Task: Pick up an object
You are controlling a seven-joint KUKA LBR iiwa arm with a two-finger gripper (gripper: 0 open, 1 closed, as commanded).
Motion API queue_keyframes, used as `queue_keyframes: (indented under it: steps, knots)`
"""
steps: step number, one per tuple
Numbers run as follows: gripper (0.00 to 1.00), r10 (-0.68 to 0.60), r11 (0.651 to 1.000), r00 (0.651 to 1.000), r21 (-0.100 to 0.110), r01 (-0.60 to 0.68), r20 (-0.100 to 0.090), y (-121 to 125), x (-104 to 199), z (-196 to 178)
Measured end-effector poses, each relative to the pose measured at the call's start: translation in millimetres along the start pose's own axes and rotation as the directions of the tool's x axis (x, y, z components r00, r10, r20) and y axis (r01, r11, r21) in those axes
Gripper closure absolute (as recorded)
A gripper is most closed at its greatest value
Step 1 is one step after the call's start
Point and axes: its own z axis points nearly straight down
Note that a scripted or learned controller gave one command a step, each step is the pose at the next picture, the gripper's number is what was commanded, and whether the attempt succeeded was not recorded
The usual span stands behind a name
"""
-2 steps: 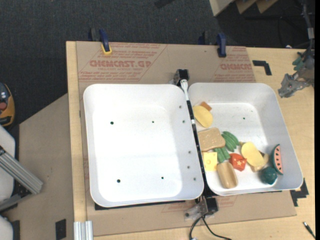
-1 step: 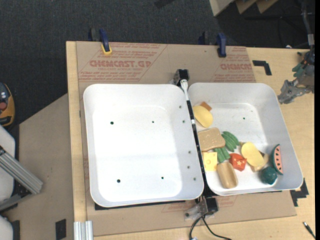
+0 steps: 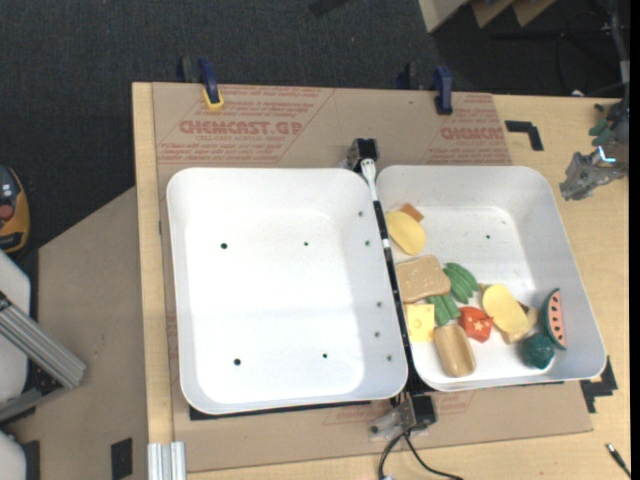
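Plastic toy food sat unpicked in the right bin (image 3: 520,193).

Bread slice (image 3: 422,278), yellow lemon-like piece (image 3: 406,233), green pods (image 3: 462,281), tomato (image 3: 475,324), watermelon wedge (image 3: 555,318) and others clustered toward that bin's 7 o'clock side; the left bin (image 3: 270,268) lay at 9 o'clock. Nothing appeared lifted, so the pick remained wholly ahead. The end effector (image 3: 590,173) hovered at 2 o'clock, off the bin; its spread I cannot tell. The worktop (image 3: 330,118) read "CHEMCAST GP".
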Motion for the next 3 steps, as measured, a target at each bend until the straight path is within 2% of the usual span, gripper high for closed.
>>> queue_keyframes:
  steps: [1, 2, 3]
  knots:
    - [1.00, -0.001, 1.000, 1.000, 0.001, 0.001, 0.000, 9.1, 0.1, 6.8]
    - [1.00, 0.001, 1.000, 1.000, 0.006, -0.001, -0.003, -21.1, 0.0, 4.8]
    - [1.00, -0.001, 1.000, 1.000, -0.002, 0.001, 0.000, -5.2, 0.1, -14.1]
